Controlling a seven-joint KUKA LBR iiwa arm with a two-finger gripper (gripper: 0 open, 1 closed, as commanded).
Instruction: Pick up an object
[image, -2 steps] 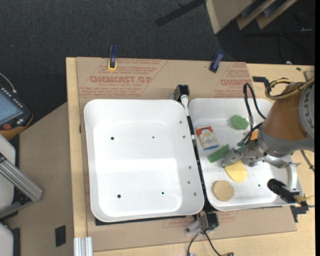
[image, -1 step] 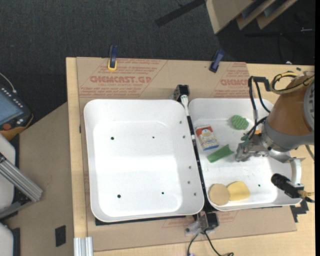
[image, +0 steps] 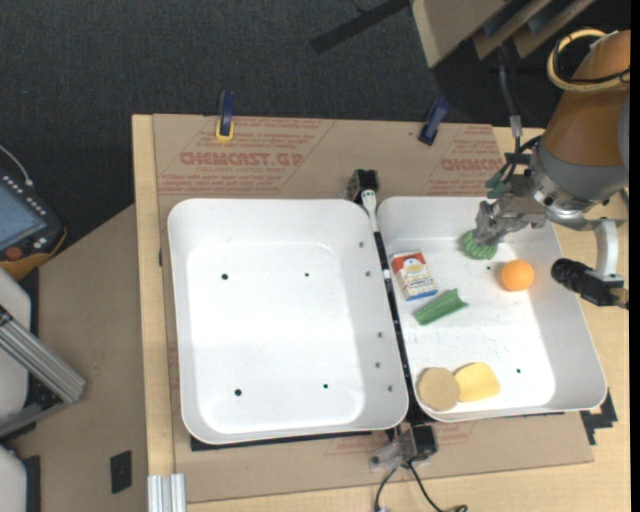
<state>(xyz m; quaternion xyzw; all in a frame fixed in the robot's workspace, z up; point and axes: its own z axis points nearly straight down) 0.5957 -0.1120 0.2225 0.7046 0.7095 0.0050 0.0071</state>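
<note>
Overhead, the arm (image: 585, 120) comes in from the upper right corner, its orange band uppermost and the grey wrist section below it, angled down and leftward toward the far part of the right bin (image: 560, 390). The pincer (image: 489, 228) hangs at the end of the wrist, low over the bin floor near its back wall, right on top of a small green leafy object (image: 480, 246). Metal parts of the pincer overlap the top of that green object, but from this slant it cannot be told how wide the pincer stands or whether the object is actually caught in it.

Just to the right of the green object lies an orange ball (image: 516, 275), apart from the pincer. Toward the bin's left side sits a small red-and-white carton (image: 412, 274), and touching its lower end is a green stick-shaped piece (image: 440, 307) lying at a slant. Near the front edge a tan round disc (image: 437, 387) and a yellow piece (image: 477, 381) rest side by side, touching.

The left bin (image: 200, 240) sits just beside the right one, their rims meeting along the middle. Both rest on a brown cardboard sheet (image: 300, 150) that covers the desk, held by blue clamps (image: 226, 112) at its far edge.
</note>
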